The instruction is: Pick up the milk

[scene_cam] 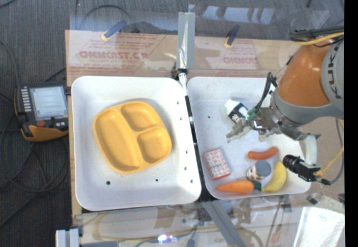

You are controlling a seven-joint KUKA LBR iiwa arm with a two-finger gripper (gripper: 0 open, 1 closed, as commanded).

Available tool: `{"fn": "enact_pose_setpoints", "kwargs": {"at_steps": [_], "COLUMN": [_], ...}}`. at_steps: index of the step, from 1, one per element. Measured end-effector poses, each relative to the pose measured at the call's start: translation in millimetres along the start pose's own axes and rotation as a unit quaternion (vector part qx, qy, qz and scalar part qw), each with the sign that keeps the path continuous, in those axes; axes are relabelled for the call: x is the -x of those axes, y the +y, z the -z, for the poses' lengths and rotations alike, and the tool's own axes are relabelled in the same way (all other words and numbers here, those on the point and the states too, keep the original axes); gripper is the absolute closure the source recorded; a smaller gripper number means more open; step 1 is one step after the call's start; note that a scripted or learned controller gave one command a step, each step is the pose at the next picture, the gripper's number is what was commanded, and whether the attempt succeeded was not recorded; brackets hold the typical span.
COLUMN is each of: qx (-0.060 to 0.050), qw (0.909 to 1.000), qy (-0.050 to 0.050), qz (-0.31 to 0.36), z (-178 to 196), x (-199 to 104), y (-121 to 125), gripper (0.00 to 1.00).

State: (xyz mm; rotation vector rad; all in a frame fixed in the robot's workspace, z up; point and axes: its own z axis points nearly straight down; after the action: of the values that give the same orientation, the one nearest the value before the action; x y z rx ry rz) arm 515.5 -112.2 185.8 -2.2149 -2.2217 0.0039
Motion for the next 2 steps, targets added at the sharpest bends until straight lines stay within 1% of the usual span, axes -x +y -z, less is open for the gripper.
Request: {"fn": "enact_pose_setpoints", "kwargs": {"at_steps": [1, 2], "qx": [0.000, 0.018], "qw": [0.9995, 0.9949], "qy": [-0.002, -0.003], "qz": [-0.032, -0.099], "z": [0, -62], "x": [105, 75], "y": [97, 116], "gripper": [0.00, 0.00]}}
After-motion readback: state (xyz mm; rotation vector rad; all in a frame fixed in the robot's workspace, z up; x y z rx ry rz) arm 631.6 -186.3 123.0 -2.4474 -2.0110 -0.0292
